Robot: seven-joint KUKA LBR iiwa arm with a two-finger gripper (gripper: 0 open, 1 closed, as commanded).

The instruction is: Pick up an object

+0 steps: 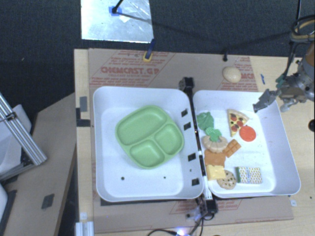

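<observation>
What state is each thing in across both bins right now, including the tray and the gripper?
Green three-compartment plastic tray: flat, upright, in the left bin, nothing in it.
Toy pizza slice: lying flat in the right bin.
Red round disc: lying flat beside the pizza slice.
Speckled round cookie: lying flat near the front wall.
Gripper: above the right bin's far right corner, holding nothing.

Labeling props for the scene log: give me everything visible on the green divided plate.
The green divided plate is pale green and looks like smooth moulded plastic, with rounded corners and a raised rim. Ridges split it into three compartments: one large along the upper left, two smaller along the lower right. Nothing lies in any of them. It sits flat, turned at a slant, near the middle of the left bin, touching only the bin's floor.
</observation>
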